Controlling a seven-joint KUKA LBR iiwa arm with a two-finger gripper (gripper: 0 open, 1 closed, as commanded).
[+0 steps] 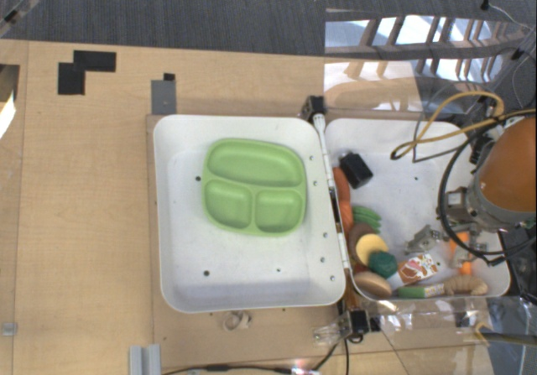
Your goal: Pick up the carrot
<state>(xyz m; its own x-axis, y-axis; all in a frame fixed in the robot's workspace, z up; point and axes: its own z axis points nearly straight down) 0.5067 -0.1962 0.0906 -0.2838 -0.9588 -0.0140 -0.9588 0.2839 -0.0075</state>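
The carrot lies by the bin wall, well to the left of the jaws; I cannot tell their state; crowded toys between could get grabbed instead.

A green divided plate lies in the left white bin.

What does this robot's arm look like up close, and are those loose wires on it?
The arm is grey with a rounded orange band above the wrist. Black and yellow cables loop loosely from it over the right bin. Its metal gripper looks small and silvery.
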